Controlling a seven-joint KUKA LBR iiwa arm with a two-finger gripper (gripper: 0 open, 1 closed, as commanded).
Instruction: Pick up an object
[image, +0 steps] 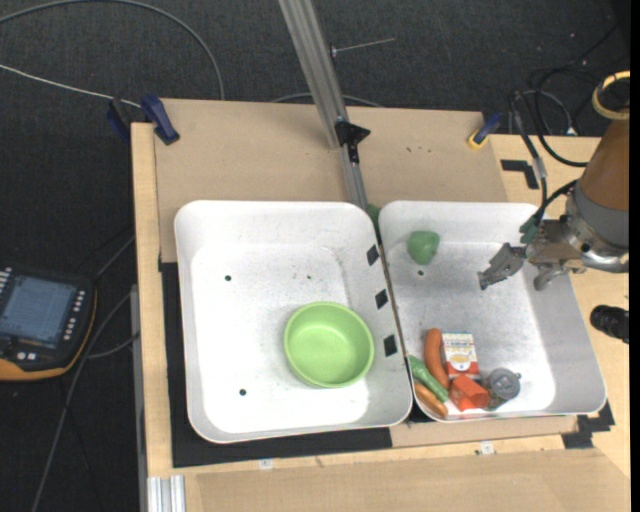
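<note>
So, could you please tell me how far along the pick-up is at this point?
Nothing looks done yet. The gripper sits open above the right bin with nothing between its fingers. The small green object lies apart to its left; the carrot, carton and the rest sit piled in the bin's near corner. Choosing, descending, closing and lifting all remain.

- The gripper (520, 268) hangs over the right bin (560, 330), fingers spread apart and holding nothing.
- A small green object (423, 245) lies to its left, well apart.
- Carrots (430, 372), a small carton (459, 351) and a grey disc (501, 382) cluster below it.
- A green bowl (328, 344) sits far left in the left bin (220, 300).
</note>
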